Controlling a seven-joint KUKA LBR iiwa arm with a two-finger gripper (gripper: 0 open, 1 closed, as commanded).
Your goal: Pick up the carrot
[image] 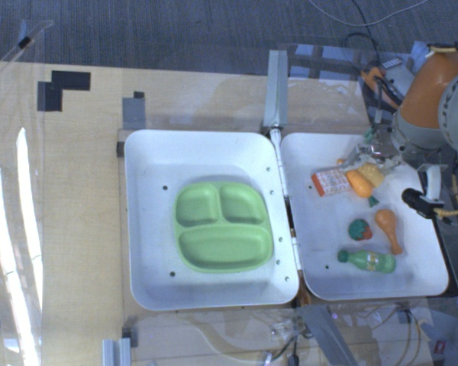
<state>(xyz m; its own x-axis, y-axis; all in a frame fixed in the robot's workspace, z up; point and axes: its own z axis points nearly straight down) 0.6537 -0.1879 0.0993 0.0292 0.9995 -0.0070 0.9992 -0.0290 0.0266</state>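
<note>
The carrot [359, 183], orange with a green tip at its lower right, lies in the upper middle of the right bin [320, 277], touching a red-and-white packet [332, 181] on its left and a yellow item [372, 174] above. Below it sit a green strawberry-like toy [358, 229], an orange drumstick [388, 228] and a green bottle [368, 261]. The left bin [149, 204] holds a green divided plate [223, 227]. The jaws [375, 148] hang just above the carrot near the bin's far rim; their state cannot be told. The bin's lower left floor is bare.
</note>
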